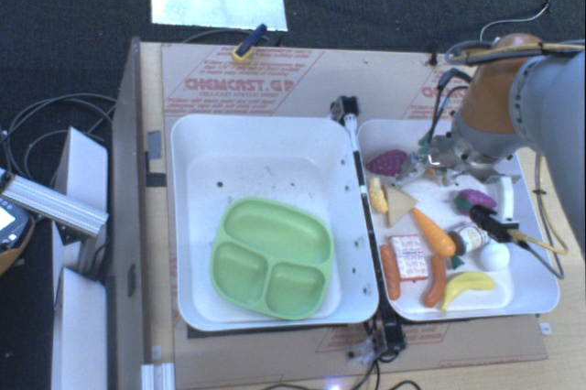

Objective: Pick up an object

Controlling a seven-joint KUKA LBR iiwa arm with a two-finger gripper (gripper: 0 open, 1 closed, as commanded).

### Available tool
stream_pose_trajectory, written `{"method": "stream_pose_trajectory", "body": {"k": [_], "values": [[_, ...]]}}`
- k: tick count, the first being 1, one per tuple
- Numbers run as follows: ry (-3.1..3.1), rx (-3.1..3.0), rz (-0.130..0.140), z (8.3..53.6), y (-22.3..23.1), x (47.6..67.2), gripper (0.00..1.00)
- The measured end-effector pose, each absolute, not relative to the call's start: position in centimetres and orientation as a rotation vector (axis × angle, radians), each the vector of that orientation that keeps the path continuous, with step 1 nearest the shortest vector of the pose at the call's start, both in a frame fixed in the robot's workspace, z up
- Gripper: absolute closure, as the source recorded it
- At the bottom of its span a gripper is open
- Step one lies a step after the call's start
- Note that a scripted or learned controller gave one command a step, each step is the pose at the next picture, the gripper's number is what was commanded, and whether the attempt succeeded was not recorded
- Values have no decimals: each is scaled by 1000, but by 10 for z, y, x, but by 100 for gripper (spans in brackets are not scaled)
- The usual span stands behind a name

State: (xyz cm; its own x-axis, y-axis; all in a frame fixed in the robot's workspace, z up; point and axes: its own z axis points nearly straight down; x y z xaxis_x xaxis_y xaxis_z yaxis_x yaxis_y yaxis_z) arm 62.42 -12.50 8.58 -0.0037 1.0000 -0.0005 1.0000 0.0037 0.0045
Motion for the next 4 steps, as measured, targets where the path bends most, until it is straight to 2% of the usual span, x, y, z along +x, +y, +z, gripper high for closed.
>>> {"method": "stream_pose_trajectory", "body": {"k": [1, 2, 3, 4], "values": [[2224, 2222, 0, 84, -94, 524, 0], [2222, 2219, 5, 95, -94, 525, 100], [2223, 2218, 4, 95, -94, 525, 0], [2222, 2219, 2, 84, -94, 487, 0]]}}
